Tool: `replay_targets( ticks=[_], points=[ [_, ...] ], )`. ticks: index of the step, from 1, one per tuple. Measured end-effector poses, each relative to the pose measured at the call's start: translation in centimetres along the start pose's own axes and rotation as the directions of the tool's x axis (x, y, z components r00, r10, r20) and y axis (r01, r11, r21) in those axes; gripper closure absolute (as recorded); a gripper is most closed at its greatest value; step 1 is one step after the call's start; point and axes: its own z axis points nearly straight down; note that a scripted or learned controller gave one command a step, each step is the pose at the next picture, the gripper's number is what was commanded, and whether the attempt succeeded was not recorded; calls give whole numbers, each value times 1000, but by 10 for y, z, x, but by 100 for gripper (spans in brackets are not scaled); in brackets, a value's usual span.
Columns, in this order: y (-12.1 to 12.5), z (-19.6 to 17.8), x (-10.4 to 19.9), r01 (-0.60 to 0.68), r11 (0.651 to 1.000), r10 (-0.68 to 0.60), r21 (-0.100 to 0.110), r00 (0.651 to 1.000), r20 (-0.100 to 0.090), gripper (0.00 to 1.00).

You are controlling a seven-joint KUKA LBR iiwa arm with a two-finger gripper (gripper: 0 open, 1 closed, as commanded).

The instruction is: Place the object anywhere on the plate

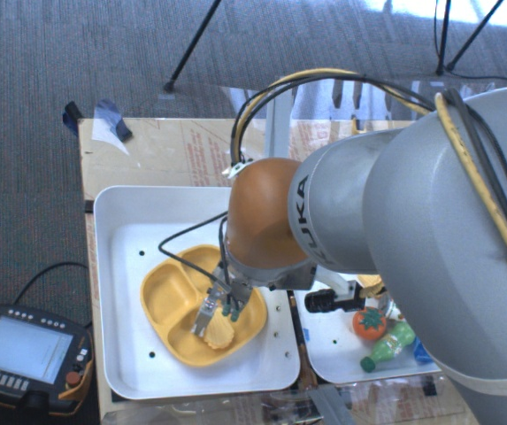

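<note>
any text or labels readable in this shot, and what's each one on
"KUKA" (partly seen, running sideways): on the grey arm, beside its orange band.
Red print on the bench top behind the left bin: too blurred to read.
Screen of the handheld controller on the floor: too small to read.
Green bottle in the right bin: no legible label.

Grey ribbed carpet (76, 34), black tripod legs (198, 34) on it, bright window glare at top.
</note>
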Motion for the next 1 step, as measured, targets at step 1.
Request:
replay_targets(
  ticks=[1],
  points=[
    [0, 1, 0, -2, 1000, 2, 0, 1000, 0, 0]
  ],
)
